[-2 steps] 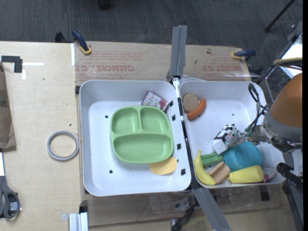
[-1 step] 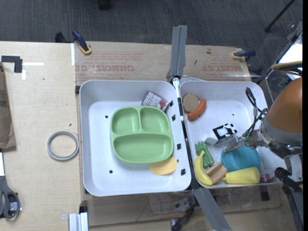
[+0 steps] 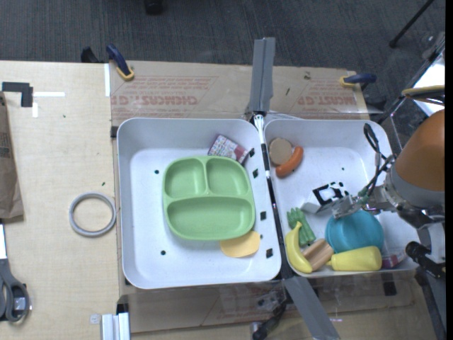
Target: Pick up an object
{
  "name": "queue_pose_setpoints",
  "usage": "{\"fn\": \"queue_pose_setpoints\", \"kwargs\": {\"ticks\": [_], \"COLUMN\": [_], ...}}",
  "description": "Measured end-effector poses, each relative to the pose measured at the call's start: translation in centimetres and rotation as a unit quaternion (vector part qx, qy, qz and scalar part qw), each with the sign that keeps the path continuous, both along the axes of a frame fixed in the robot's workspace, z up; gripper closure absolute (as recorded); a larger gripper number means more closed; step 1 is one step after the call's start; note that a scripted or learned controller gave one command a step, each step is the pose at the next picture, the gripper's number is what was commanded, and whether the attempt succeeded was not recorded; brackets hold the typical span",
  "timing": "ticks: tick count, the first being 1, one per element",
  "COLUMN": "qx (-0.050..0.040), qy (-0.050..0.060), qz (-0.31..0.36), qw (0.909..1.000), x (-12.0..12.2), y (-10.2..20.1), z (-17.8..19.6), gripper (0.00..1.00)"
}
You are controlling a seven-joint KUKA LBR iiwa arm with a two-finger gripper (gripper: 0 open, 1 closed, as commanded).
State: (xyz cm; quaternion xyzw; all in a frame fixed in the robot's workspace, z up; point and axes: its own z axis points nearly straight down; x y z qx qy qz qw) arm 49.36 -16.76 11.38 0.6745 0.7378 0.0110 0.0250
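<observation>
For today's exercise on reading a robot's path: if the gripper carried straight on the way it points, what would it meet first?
The gripper points left and down into the right bin. It would probably meet the bin floor first, just above the blue bowl; depth is hard to judge.

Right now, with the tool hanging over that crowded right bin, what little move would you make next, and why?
I'd probably lower the tool straight down a little. It hovers at the upper rim of the blue bowl in the right bin, with nothing visibly between its fingers. The bowl looks like the nearest thing; the yellow piece lies further forward.
</observation>
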Motion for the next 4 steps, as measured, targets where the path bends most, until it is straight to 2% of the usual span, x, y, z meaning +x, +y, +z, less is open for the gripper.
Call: {"fn": "queue_pose_setpoints", "kwargs": {"ticks": [1, 2, 3, 4], "qx": [0.0070, 0.0055, 0.0069, 0.0070], "qy": [0.027, 0.027, 0.019, 0.019], "qz": [0.054, 0.094, 0.020, 0.021], "qw": [0.9981, 0.9951, 0.9996, 0.9996], "x": [2.7, 8.3, 6.0, 6.0], "y": [11.2, 4.0, 4.2, 4.2], "z": [7.8, 5.8, 0.9, 0.8], "gripper": [1.00, 1.00, 1.00, 0.00]}}
